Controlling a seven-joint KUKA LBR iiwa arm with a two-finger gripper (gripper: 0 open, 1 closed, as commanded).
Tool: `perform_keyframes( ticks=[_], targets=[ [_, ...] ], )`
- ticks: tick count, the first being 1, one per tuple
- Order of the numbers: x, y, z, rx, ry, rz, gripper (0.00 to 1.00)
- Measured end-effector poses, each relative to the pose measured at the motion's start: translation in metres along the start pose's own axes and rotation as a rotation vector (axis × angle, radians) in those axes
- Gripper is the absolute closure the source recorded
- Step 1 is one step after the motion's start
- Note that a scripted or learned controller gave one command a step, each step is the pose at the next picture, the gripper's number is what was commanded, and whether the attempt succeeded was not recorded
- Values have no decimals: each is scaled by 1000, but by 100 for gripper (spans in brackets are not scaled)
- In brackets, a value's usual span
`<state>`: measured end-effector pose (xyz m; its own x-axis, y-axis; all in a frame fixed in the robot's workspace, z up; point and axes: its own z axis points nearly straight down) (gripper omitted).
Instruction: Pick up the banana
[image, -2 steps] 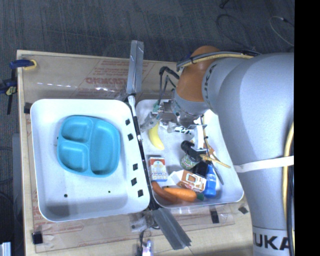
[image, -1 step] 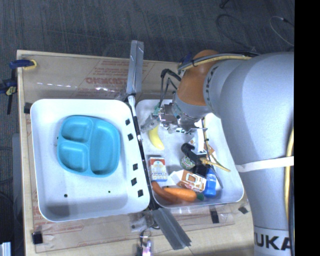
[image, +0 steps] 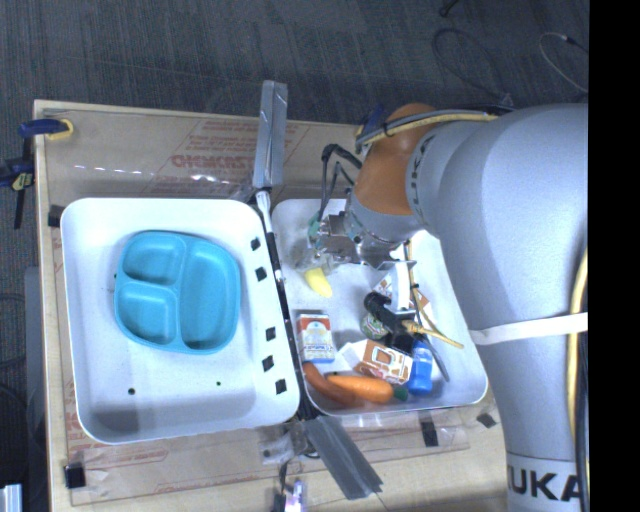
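Note:
A small yellow banana lies in the upper left part of the right bin. My gripper hangs just above it, below the orange wrist band, close to the banana's upper end. The wrist hides the fingertips, and nothing shows between them.
The left bin holds a blue divided tray. In the right bin's lower half lie a small carton, an orange carrot, a red-orange box, a blue item and a dark can. The grey arm covers the right side.

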<state>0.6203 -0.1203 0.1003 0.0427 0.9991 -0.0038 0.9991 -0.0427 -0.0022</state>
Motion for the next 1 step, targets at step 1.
perform_keyframes(
  ticks=[1],
  targets=[
    [-4, -13, 8, -2, 4, 40, 100]
  ],
)
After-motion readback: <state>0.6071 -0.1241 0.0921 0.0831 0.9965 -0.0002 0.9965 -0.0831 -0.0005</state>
